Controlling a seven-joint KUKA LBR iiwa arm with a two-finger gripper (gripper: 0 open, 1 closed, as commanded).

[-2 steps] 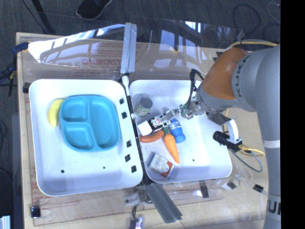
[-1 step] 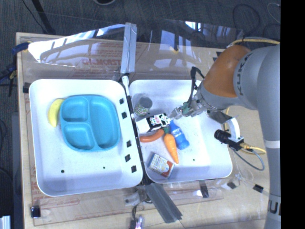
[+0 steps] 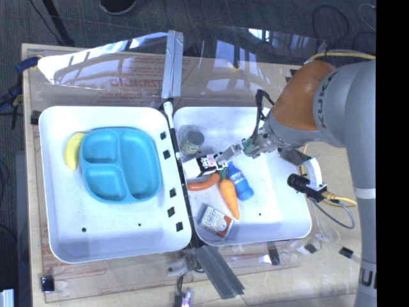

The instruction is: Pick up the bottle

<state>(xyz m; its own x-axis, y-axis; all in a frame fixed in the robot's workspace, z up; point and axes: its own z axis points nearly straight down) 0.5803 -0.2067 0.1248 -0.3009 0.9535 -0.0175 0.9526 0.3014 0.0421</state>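
Observation:
The bottle (image 3: 241, 184) is small and blue with a pale label. It lies in the right bin (image 3: 291, 216), with its top pointing up-left. An orange carrot (image 3: 229, 197) touches its left side. My gripper (image 3: 216, 160) reaches in from the right and hangs low over the bin's middle. It sits just up-left of the bottle's top, close to it. No object shows in its grasp.
A red sausage-like piece (image 3: 201, 183) lies left of the carrot. A tin can (image 3: 190, 140) stands near the bin's left wall and a small carton (image 3: 215, 219) at the front. The left bin (image 3: 57, 229) holds a blue divided tray (image 3: 121, 164) and a banana (image 3: 73, 151).

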